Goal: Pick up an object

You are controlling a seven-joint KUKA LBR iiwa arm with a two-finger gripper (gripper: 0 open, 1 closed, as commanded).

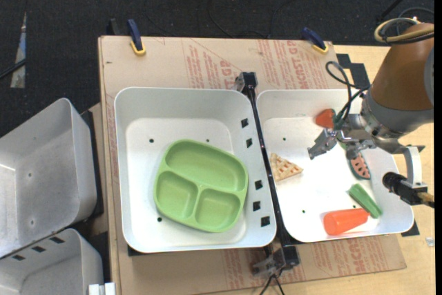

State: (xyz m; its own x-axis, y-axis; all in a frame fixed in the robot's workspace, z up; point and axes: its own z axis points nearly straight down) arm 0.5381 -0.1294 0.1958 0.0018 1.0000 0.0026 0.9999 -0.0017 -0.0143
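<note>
My gripper (338, 147) hangs over the middle of the right bin (304, 114), open, with nothing between its fingers. One dark finger (320, 146) points left toward a tan pizza-slice toy (284, 167) that lies near the bin's left wall. A red piece (324, 117) rests just behind the gripper. A watermelon-slice toy (358, 164) sits just below the wrist to the right. A green stick-shaped toy (364, 200) and an orange carrot-like toy (346, 220) lie near the bin's front right corner.
The left bin (138, 114) holds a green divided plate (200, 185). A black divider (261, 148) runs between the bins. Other white bins (41, 169) stand off the bench to the left. Cables trail by the arm at the right.
</note>
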